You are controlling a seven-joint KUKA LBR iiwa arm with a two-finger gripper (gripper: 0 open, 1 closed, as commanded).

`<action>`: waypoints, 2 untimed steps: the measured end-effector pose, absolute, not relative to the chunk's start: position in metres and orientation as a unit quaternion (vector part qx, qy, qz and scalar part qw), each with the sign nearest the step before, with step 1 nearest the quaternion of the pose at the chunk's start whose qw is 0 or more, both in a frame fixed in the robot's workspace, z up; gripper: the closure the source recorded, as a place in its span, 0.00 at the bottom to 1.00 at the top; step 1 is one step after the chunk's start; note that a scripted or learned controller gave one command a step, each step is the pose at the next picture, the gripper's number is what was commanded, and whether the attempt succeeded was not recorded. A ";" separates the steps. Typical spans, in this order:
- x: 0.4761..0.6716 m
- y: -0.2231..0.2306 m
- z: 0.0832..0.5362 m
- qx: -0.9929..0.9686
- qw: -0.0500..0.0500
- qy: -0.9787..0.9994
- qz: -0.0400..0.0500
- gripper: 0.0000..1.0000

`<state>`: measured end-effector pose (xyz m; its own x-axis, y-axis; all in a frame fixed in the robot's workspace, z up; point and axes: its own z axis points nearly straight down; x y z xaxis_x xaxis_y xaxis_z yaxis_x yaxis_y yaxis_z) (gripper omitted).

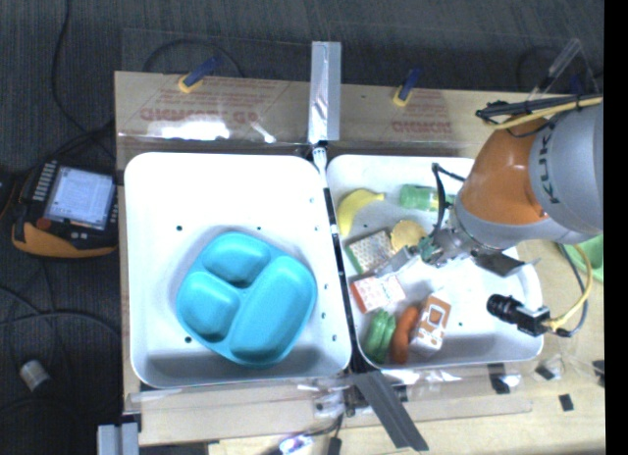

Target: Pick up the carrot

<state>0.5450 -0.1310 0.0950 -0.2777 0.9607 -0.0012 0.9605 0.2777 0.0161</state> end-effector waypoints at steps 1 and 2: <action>0.592 -0.135 0.159 0.551 -0.001 0.835 0.001 0.00; 0.579 -0.126 0.096 0.503 0.007 0.864 0.004 0.00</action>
